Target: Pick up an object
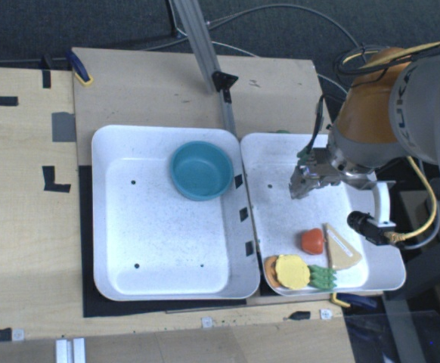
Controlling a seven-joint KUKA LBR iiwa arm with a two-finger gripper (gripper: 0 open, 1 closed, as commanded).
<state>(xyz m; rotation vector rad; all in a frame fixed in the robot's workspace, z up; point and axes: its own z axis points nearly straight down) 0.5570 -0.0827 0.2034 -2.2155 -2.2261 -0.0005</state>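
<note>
My gripper (305,185) hangs over the upper middle of the right bin (277,218), with nothing seen between its fingers. Below it, near the bin's front, lie a small red object (312,241), a tan wedge-shaped piece (342,251), a round yellow object with an orange rim (289,271) and a green object (324,277). A blue bowl (201,170) sits in the upper part of the left bin (129,225). The gripper is well above the red object and apart from it.
A grey metal pole (197,36) slants down from the top to the gap between the bins. Cables (413,229) hang at the arm's right side. Wooden bench surface (23,225) lies to the left of the bins.
</note>
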